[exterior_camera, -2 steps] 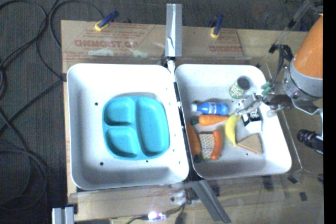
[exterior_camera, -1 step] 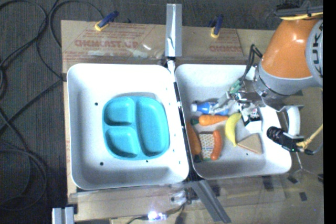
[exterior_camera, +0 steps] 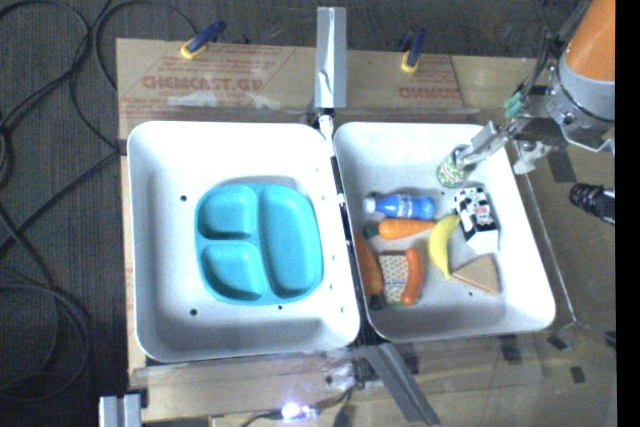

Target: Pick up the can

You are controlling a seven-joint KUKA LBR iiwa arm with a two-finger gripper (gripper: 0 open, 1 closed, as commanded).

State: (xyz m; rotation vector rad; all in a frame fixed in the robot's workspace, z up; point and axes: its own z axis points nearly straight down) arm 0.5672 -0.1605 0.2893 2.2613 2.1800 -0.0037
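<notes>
Red print is showing on the cardboard sheet (exterior_camera: 230, 85) along the far edge of the bench, reading roughly "CHEMCAST" on its left part. More red lettering is sitting toward its right corner, too blurred to read.

The two-finger gripper (exterior_camera: 462, 158) hangs over the right white bin (exterior_camera: 520, 310) at a small green-topped metal can (exterior_camera: 451, 172); the left bin (exterior_camera: 160, 315) holds a blue divided plastic tray (exterior_camera: 260, 242).
</notes>
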